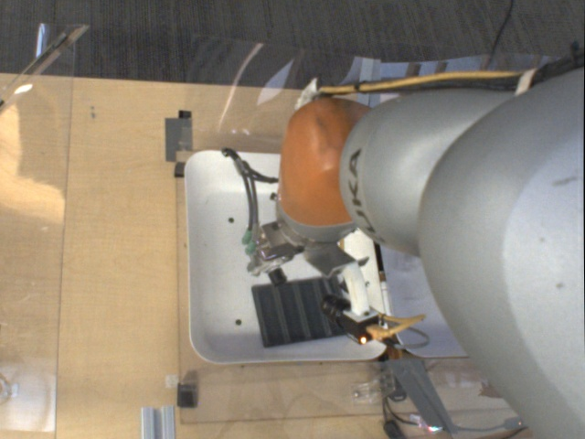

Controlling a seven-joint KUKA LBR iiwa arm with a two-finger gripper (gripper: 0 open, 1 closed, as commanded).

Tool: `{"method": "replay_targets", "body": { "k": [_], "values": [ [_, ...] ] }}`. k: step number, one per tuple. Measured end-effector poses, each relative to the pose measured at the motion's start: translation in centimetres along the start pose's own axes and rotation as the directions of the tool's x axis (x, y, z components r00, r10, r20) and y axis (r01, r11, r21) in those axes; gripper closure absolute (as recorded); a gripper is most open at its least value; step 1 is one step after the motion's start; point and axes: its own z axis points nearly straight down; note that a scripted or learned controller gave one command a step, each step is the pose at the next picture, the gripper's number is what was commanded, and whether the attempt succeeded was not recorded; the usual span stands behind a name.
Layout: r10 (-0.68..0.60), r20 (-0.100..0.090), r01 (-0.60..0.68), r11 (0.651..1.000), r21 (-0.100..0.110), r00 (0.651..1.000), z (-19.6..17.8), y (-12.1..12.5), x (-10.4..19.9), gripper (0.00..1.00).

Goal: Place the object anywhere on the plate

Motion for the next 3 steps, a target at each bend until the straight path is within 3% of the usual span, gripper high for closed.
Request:
{"method": "replay_targets", "body": {
  "k": [1,2,3],
  "values": [
    [0.216,0.0,-0.216,0.976,-0.005,0.976,-14.4,7.7,1.1,1.0],
    [-0.17,0.002,0.17,0.985,-0.004,0.985,-10.0,13.4,0.1,1.0],
    [0.018,0.0,-0.018,1.0,0.001,1.0,4.9,14.1,-0.9,1.0]
  ]
}}
